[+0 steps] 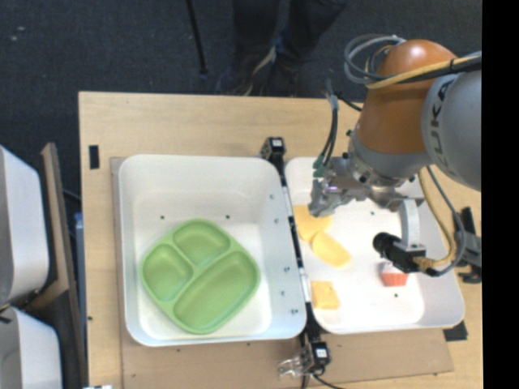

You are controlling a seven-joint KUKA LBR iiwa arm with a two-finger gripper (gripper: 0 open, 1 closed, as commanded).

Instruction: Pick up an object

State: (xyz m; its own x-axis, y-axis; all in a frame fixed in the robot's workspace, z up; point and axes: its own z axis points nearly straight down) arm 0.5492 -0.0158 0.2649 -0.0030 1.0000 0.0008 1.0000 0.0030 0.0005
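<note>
Gripper (323, 203): right of centre, over yellow pieces (318, 235); whether spread or pinching, cannot tell.
Advice: probably centre before closing.

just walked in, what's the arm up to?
The arm is reaching in over the right bin, with its gripper low above the yellow pieces near the bin's left wall. From this angle it's not clear whether it has hold of anything. A yellow block and a small red block also lie in that bin. The left bin holds a green divided plate, untouched.
</note>
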